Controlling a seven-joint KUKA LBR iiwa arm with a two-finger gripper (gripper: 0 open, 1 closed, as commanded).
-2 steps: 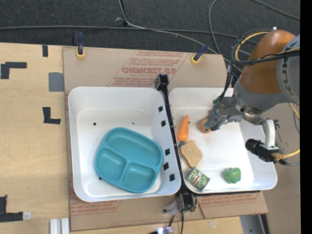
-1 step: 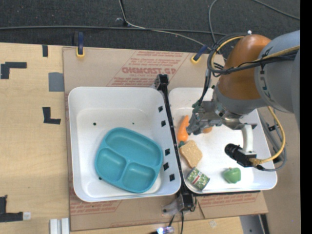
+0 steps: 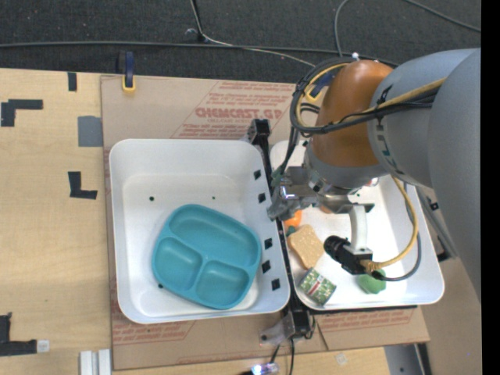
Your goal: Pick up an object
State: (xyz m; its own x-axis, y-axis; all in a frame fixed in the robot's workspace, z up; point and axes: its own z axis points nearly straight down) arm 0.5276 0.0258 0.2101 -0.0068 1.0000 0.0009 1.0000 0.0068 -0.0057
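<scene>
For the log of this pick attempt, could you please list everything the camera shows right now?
bins: two, white, side by side on the bench
tray: one, teal, three compartments, lying in the left-hand bin
bread: one, tan, in the right-hand bin near the divider
orange piece: one, small, just above the bread, partly under the wrist; type unclear
packet: one, green and white, front of the right-hand bin
green piece: one, small, front right of the right-hand bin
board: one, brown with red print, under the bins
clamp: one, blue and yellow, on the board's far left corner
cables: black, across the dark floor behind
arm: one, grey with orange band, over the right-hand bin
</scene>
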